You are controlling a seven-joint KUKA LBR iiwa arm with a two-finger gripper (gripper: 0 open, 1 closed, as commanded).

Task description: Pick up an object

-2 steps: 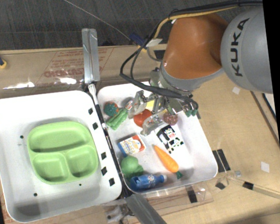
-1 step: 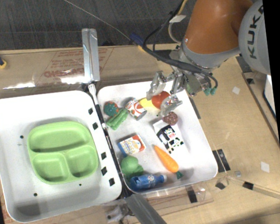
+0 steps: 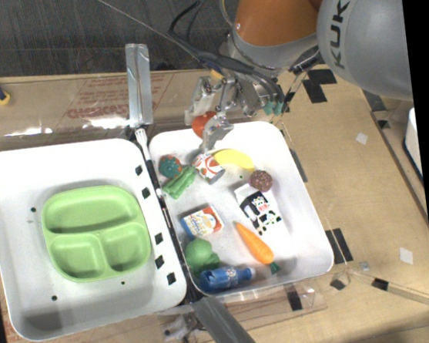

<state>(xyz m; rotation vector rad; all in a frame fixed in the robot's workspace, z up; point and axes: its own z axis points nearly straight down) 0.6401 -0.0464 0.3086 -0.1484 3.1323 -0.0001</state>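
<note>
The right bin [image 3: 299, 195] holds several toy foods: a yellow banana [image 3: 233, 159], a red and white carton [image 3: 209, 168], a teal ball [image 3: 169, 165], a green pickle-like piece [image 3: 179, 183], a brown ball [image 3: 260, 179], a cow-print carton [image 3: 261, 212], an orange carrot [image 3: 254, 243], a small juice box [image 3: 201, 223], a green fruit [image 3: 199, 252] and a blue bottle [image 3: 223, 277]. My gripper [image 3: 216, 130] hangs over the bin's far edge, just above the banana and carton. A red round object [image 3: 201, 122] sits right against its left side.
The left bin [image 3: 1, 201] holds a green divided plate [image 3: 94, 232]. A metal bar [image 3: 139, 83] stands between the bins at the back. The grey arm [image 3: 358, 17] with its orange band fills the upper right.
</note>
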